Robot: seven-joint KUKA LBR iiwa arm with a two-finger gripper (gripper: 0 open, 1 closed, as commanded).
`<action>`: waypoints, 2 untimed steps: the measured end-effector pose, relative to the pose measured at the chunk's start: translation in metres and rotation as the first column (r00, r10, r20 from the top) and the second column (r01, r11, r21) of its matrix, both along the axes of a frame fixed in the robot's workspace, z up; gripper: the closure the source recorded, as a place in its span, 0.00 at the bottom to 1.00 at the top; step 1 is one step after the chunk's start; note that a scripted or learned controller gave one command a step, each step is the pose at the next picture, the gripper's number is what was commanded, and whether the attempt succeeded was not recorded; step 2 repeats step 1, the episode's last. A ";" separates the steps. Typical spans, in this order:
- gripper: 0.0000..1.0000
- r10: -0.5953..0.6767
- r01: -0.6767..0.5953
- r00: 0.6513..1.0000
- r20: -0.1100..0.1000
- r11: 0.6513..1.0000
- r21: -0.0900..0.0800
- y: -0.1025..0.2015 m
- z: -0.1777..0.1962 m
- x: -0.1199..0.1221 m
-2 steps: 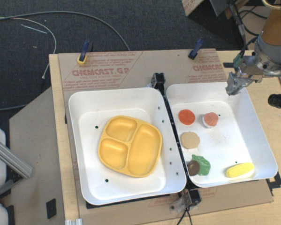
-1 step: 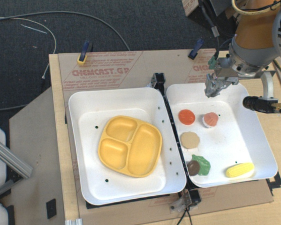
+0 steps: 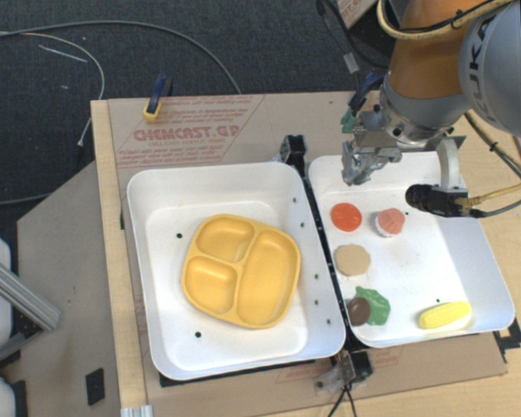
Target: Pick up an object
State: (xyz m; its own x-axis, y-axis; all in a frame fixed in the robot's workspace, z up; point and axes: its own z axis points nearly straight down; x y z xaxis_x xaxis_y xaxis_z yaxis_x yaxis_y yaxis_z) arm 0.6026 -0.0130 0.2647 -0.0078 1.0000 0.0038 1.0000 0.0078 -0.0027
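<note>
Objects for picking lie in the right bin [image 3: 481, 261]: a red disc [image 3: 346, 216] and pink-topped piece [image 3: 389, 222] toward its far edge, a tan disc [image 3: 352, 259] mid-left, a brown-and-green item [image 3: 369, 307] and yellow piece [image 3: 445, 315] along the near edge. The gripper [image 3: 360, 167] hangs above the far-left corner, nothing visibly held; its opening cannot be told. A yellow divided plate [image 3: 241, 270] sits in the left bin [image 3: 156, 217].

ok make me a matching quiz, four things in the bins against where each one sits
Things:
1. yellow tray
2. red disc
3. yellow piece
4. tan disc

Places:
A. right bin, near corner on the arm's side
B. left bin, middle
C. right bin, just nearer the camera than the red disc
D. right bin, just below the gripper

Pairs: 1-B, 2-D, 3-A, 4-C
</note>
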 end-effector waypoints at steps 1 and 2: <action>1.00 -0.002 0.002 1.000 -0.003 1.000 0.000 0.055 -0.020 -0.001; 1.00 -0.002 0.002 1.000 -0.003 1.000 0.000 0.055 -0.020 -0.001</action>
